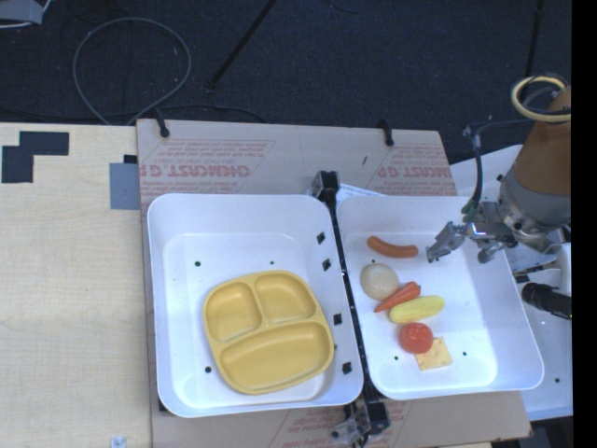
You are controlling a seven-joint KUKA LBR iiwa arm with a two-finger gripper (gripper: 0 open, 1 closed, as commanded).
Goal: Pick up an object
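Plastic food, six pieces, lies in the right bin [485, 367]: sausage [393, 247], pale round piece [379, 279], carrot [398, 297], smooth yellow piece [417, 308], tomato [417, 337] and cheese square [434, 355]. One yellow three-compartment tray [269, 330] sits in the left bin [177, 250]. Above the right bin's far right edge, the gripper [457, 241] holds nothing; I cannot tell how far its fingers gape.

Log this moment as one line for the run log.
gripper: over right bin, upper right, nothing held | nearest: sausage | left bin: yellow tray | pick: not yet done
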